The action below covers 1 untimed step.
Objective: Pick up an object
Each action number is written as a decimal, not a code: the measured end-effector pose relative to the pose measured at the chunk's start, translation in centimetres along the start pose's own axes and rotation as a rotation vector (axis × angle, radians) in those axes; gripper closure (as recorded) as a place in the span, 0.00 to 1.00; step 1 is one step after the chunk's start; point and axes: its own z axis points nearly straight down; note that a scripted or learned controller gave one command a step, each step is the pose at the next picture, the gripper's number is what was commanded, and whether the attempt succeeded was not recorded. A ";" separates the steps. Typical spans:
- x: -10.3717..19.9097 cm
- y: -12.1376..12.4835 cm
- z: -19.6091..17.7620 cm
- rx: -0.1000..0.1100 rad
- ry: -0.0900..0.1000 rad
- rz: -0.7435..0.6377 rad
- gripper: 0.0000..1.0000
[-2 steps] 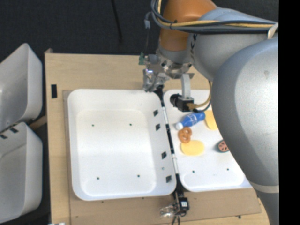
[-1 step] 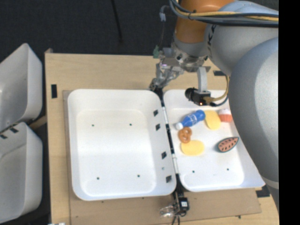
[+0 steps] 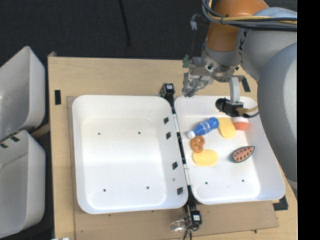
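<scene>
End effector (image 3: 192, 87) hangs over far left corner of right bin (image 3: 265, 181), finger state unclear, nothing seen held. Blue bottle (image 3: 205, 126), pretzel (image 3: 197, 143), yellow pieces (image 3: 205, 157) clustered mid-bin. Left bin (image 3: 80, 184) alongside.

The hand (image 3: 192, 88) is hanging over the far edge of the right bin (image 3: 250, 184), near the divider between the bins. In that bin a blue bottle (image 3: 205, 126), two yellow pieces (image 3: 227, 129) (image 3: 205, 157), a pretzel (image 3: 197, 143) and a brown oval piece (image 3: 243, 154) are lying close together. The left bin (image 3: 120, 154) is sitting beside it on the bench (image 3: 115, 74).
</scene>
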 end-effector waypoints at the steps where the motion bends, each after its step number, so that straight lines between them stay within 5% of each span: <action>1: 6.4 0.0 2.6 0.001 0.002 -0.008 1.00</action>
